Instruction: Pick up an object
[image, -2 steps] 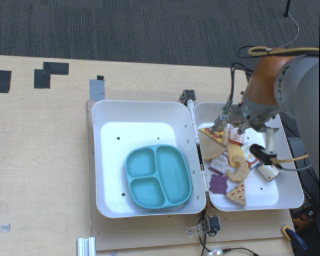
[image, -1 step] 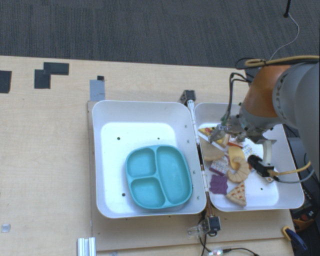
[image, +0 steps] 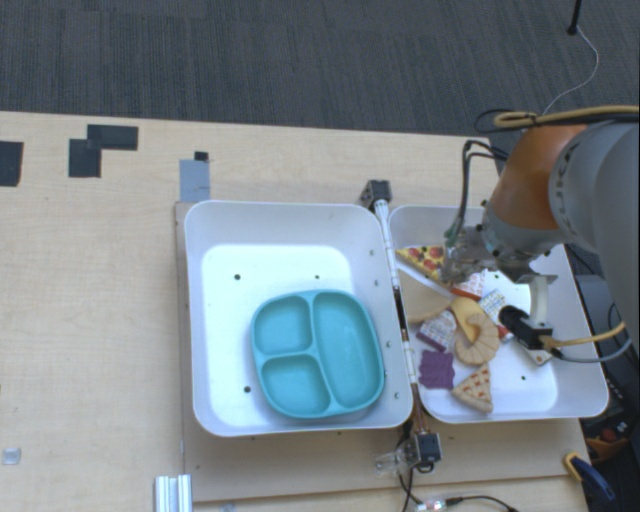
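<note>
Over the back half of the right bin, the gripper is seen lowered among toy food. Whether it is spread or pressed together cannot be told from this cam angle. The orange band is seen just behind it, w/ the grey arm coming in from the view's right.

Just left of the gripper a pizza slice is laid, nr the divider btwn the bins. Just in front of the gripper a red-and-white piece is seen, partly hidden. Nearer the cam, tan cookie-like pieces are piled, touching each other. To their left a small pale packet & a purple piece are laid. A second pizza slice is set at the front of the pile. All objs available for pickup are found in this right bin.

The left bin is occupied by a turquoise three-compartment plate, lying flat toward the front right. Both bins are borne on a pale wooden bench.
</note>
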